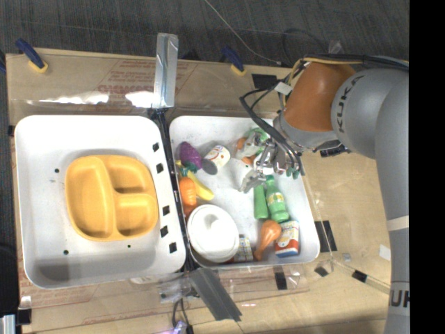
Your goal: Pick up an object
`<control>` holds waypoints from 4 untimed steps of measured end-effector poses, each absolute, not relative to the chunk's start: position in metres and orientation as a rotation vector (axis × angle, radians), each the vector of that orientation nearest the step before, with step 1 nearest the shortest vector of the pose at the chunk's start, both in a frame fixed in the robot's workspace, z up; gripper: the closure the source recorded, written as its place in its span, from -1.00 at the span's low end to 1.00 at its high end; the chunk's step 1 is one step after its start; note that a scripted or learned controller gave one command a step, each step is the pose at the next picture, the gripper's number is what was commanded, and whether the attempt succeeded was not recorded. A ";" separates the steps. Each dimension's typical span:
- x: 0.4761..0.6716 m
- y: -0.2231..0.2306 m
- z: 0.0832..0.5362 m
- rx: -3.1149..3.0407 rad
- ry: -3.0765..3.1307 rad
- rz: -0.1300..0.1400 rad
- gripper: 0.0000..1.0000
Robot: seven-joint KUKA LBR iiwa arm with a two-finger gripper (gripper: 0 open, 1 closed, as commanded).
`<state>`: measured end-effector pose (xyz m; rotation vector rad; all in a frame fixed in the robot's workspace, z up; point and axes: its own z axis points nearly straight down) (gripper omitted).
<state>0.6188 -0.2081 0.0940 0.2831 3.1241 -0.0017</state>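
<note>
Mostly glossy, rounded plastic toys [268, 204]

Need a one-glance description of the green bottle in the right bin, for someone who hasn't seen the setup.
Start at the right bin, the one crowded with toy food. Near its right wall, just below the end effector, stands a green bottle with a label. It lies beside a plain green piece and above an orange carrot; it is the only labelled green item.
</note>
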 end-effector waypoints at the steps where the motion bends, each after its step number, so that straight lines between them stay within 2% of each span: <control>1: 0.644 -0.155 0.094 0.325 3.120 0.002 -1.00; 2: 0.649 -0.211 0.097 0.409 3.109 -0.004 -1.00; 3: 0.642 -0.113 0.093 0.439 3.110 0.003 -1.00; 4: 0.625 -0.175 0.092 0.608 3.084 -0.002 -1.00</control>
